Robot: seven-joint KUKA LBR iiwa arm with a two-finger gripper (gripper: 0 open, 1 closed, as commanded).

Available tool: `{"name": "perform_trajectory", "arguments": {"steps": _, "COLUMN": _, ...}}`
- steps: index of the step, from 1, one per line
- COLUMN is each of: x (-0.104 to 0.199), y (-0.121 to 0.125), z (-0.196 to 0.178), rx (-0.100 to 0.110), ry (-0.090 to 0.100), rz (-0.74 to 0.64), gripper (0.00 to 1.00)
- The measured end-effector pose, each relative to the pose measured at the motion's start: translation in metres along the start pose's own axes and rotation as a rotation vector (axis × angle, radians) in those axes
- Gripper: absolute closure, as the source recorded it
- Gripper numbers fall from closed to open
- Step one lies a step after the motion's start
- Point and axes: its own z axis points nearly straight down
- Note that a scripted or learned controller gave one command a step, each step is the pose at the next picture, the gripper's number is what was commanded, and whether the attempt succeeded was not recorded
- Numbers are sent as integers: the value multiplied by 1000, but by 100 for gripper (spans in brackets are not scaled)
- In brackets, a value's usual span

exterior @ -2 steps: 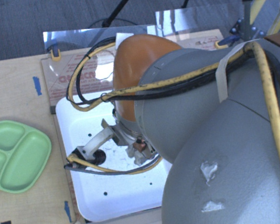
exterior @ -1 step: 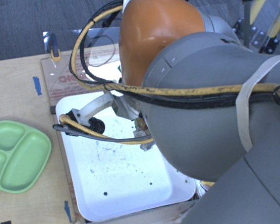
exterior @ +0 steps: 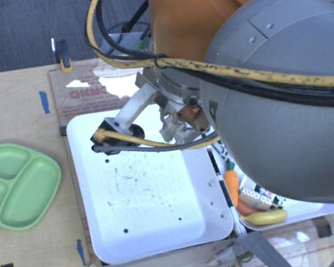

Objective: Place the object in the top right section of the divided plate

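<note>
The green divided plate (exterior: 17,184) lies on the wooden bench at the left, outside the bins, with two small sections on its upper left and one long section on its lower right. My gripper (exterior: 177,128) hangs over the back right part of the left white bin (exterior: 152,236), far to the right of the plate. A small brown piece (exterior: 190,113) sits right at the gripper; I cannot make out whether it is a held object or part of the hand. The grey arm hides most of the right bin.
An orange carrot (exterior: 233,186), a yellow banana (exterior: 265,217) and a pale speckled item (exterior: 254,198) lie in the visible strip of the right bin. A yellow cable (exterior: 137,142) with a black end hangs over the left bin. Blue tape marks dot the bench.
</note>
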Motion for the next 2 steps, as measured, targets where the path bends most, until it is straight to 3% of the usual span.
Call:
{"name": "perform_trajectory", "arguments": {"steps": 1, "x": 23, "y": 14, "z": -3, "rx": 2, "ry": -2, "rz": -230, "gripper": 100}}
{"name": "perform_trajectory", "arguments": {"steps": 2, "x": 0, "y": 0, "z": 27, "rx": 3, "ry": -3, "rz": -396, "gripper": 100}}
